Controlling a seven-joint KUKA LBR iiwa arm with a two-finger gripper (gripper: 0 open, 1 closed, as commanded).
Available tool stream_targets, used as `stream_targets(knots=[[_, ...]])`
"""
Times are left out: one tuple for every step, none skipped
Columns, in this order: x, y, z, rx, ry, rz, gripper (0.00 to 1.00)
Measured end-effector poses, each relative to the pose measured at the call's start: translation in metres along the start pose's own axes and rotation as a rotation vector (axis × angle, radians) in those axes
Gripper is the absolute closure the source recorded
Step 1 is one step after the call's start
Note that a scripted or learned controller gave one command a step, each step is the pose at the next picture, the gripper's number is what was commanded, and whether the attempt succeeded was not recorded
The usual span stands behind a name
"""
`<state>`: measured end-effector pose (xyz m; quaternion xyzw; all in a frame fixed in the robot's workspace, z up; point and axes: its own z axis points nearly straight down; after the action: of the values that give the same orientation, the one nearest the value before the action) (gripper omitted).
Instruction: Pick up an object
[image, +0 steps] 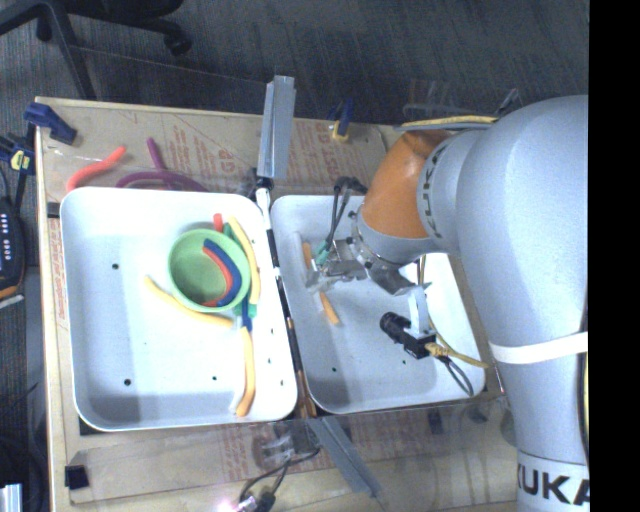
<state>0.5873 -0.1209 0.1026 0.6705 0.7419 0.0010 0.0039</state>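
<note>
The grey arm (520, 250) reaches over the right bin (370, 385), its gripper (322, 268) low near that bin's left wall, toward the far edge; whether it is apart or together cannot be told. An orange stick (328, 305) lies on the right bin's floor just beside the gripper, near the left wall. In the left bin (110, 390), a green bowl (207, 270) sits toward the far right corner among long yellow strips (246, 370).
</note>
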Motion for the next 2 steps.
stream_targets(knots=[[0.0469,0.0413,-0.0898,0.008,0.005,0.096,1.0],[0.0469,0.0412,-0.0895,0.009,0.006,0.095,0.0]])
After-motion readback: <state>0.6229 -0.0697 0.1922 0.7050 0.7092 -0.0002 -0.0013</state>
